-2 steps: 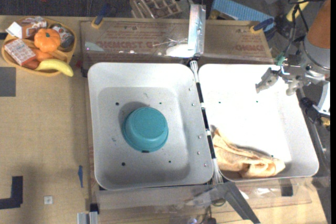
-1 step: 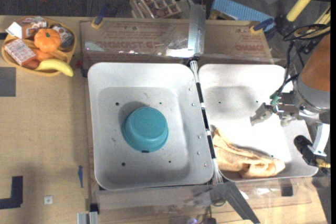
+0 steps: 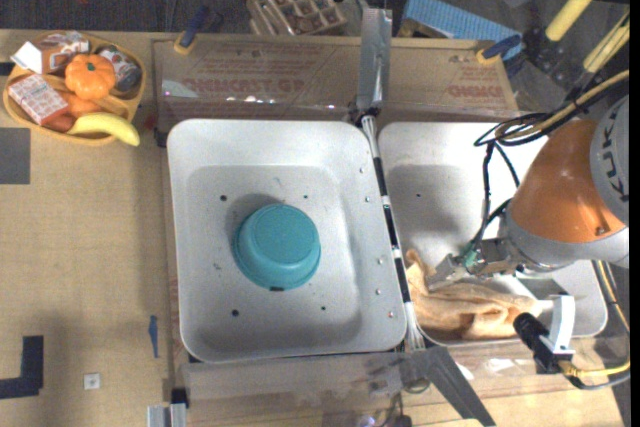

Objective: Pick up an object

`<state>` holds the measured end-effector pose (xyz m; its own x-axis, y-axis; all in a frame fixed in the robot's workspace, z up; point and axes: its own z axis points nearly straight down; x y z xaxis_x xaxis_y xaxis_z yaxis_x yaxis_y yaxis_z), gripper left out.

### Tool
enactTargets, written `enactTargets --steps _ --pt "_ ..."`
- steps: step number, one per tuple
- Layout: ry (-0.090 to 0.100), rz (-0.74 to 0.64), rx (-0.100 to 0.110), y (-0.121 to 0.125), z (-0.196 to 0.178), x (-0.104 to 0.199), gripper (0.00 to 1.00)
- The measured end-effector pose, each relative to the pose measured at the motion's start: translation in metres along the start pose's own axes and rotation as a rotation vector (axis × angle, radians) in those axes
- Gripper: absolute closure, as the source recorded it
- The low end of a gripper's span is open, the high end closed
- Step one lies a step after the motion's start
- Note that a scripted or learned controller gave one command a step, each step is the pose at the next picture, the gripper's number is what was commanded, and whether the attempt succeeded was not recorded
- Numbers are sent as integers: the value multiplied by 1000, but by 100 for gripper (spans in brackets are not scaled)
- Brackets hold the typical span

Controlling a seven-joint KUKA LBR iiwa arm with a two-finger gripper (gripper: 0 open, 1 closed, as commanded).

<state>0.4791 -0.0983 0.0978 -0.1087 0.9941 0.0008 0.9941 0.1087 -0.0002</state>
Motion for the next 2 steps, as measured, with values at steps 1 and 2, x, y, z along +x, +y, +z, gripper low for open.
enactTargets --steps 1,2 --pt "-2 -57 -2 19 -33 -11 0" --pt "-3 162 -7 75 10 -82 0"
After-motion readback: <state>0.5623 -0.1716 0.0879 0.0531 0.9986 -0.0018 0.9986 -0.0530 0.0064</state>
